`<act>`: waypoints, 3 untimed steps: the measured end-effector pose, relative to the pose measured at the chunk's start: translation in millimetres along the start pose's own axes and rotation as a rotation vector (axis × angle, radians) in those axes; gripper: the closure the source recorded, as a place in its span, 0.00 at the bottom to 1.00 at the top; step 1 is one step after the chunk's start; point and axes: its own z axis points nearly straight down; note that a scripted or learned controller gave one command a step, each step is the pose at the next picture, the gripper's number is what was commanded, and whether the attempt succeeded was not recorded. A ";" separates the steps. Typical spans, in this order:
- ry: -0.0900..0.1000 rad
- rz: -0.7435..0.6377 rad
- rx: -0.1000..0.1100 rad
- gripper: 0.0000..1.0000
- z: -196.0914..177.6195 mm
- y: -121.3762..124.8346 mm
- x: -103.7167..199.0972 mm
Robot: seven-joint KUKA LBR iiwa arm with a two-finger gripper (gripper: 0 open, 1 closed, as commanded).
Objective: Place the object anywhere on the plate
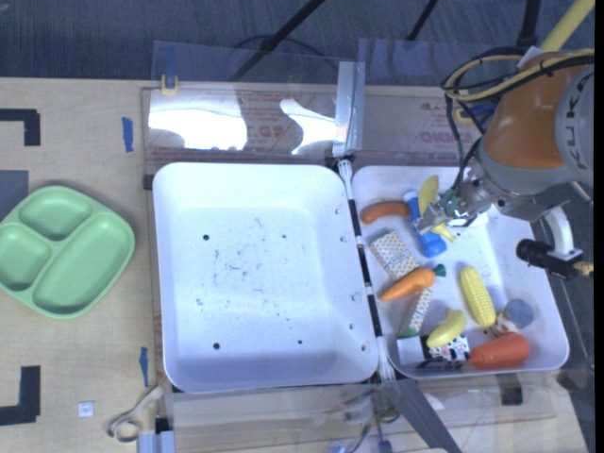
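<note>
Camera view: my grey two-finger gripper (442,217) hangs low over the right white bin (552,333), just above a small blue plastic piece (431,244) among toy food; its opening I cannot tell. The green compartmented plate (62,250) waits well apart, on the bench left of both bins.

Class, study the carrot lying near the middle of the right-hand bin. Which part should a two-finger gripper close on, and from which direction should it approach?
Grip the carrot across its thick orange middle, coming straight down from above. It lies flat and slanted, green tip toward the lower left, so the fingers should close across its narrow width. The body tapers, so the middle probably gives the surest hold. The patterned packet sits close above it.
</note>
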 end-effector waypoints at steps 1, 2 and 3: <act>0.014 -0.235 0.030 1.00 -28.0 -3.0 42.5; 0.011 -0.234 0.025 1.00 -38.4 -1.4 41.7; 0.009 -0.233 0.020 1.00 -48.8 0.2 41.0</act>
